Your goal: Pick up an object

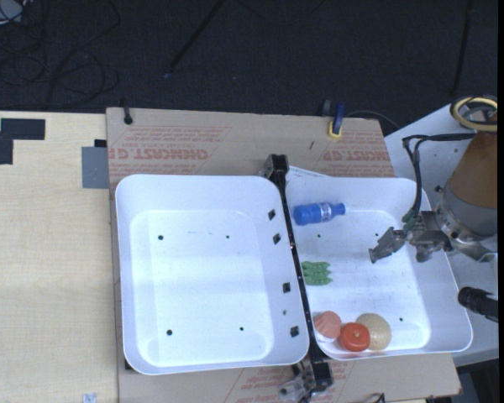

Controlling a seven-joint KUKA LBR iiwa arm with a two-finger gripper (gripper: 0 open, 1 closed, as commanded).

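You can see the gripper [392, 243] hovering inside the right-hand bin [448, 339], near its 3 o'clock wall, with the grey arm [475, 187] and its orange band behind it at the picture's right. Its dark fingers point toward 9 o'clock, but how far apart they stand cannot be told from this angle; nothing shows between them.

From the fingertips, look toward 10 o'clock for the blue bottle [318, 213], lying on its side near the bin's far wall, well apart from the gripper. Toward 8 o'clock lies the green ridged piece [316, 273], close to the black divider [291, 254] between the bins, also clear of the fingers. Toward 7 o'clock, in the bin's near corner, you have three round things clustered together: a pink one [327, 324], a red one [354, 337] and a tan one [375, 330], the red touching both neighbours. None of these touches the gripper.

The left-hand bin [128, 225] sits just beside the right one, across the divider.
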